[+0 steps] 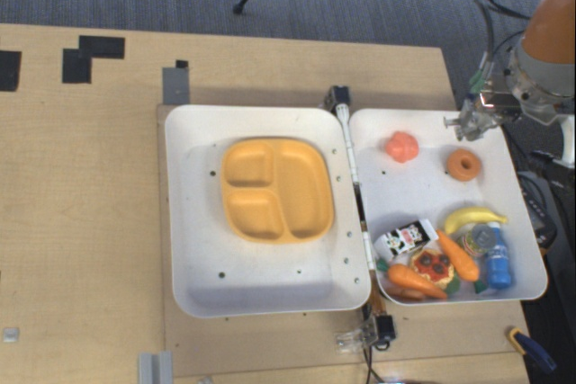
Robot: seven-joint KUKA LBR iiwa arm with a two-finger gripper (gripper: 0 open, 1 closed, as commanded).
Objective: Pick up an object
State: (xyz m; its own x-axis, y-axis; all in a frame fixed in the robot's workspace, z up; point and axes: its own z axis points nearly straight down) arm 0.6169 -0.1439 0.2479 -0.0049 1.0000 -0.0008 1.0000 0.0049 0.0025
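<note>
- Camera view: pincer point(468, 123) hangs at the right bin's point(526, 193) far edge; whether spread or pressed together, cannot tell.
- Orange doughnut point(463, 165) lies just below it, apart.
- Pink ball point(402, 147) sits to its left.

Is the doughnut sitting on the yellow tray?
No. The doughnut lies in the right bin; the tray sits in the left bin.

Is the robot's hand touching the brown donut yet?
Apart. The camera view shows the gripper near the right bin's far edge, with a strip of bare white floor between it and the donut.
</note>
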